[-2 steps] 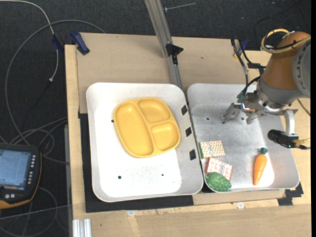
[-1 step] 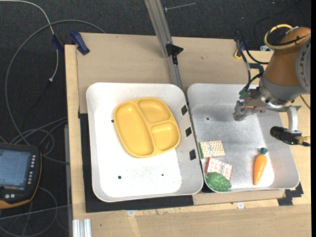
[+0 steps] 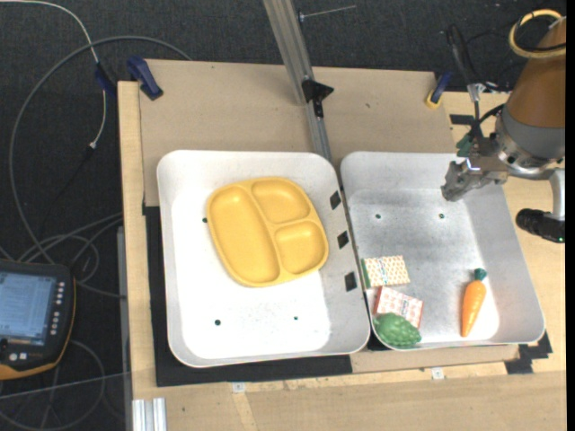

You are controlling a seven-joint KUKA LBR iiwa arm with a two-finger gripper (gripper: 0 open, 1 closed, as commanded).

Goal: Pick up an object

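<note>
Step in hand: approach, ahead of any grasp. Nothing lifted yet.

Gripper [image 3: 463, 180]: hangs over bare floor of the right bin [image 3: 413, 214], well apart from the carrot [image 3: 473, 302], on the far side of it from the camera. Nothing seen under or within it. Released or clenched: cannot tell from this angle and at this size.

Candidate objects, placed from the carrot:
- Carrot itself: orange body, green tip, lying roughly lengthwise toward the camera, close to the bin's near rim and apart from everything else.
- Red-and-white packet [image 3: 398, 305]: to the carrot's left, well apart from it.
- Patterned packet [image 3: 385, 270]: left of the carrot and slightly farther from the camera, just beside the red-and-white one.
- Green item [image 3: 397, 330]: left of the carrot and nearer the camera, touching or overlapping the red-and-white packet; possibly a toy vegetable.
- Yellow divided plate [image 3: 267, 230]: far left of the carrot, in the left bin [image 3: 180, 312].

Next move, as judged: travel toward the camera to stand over a chosen piece, then descend. Carrot offers the cleanest target, being isolated; calls for closing across its narrow width. Clustered packets risk a double or glancing contact.

Writing and brands: print visible on both packets, none legible.
</note>
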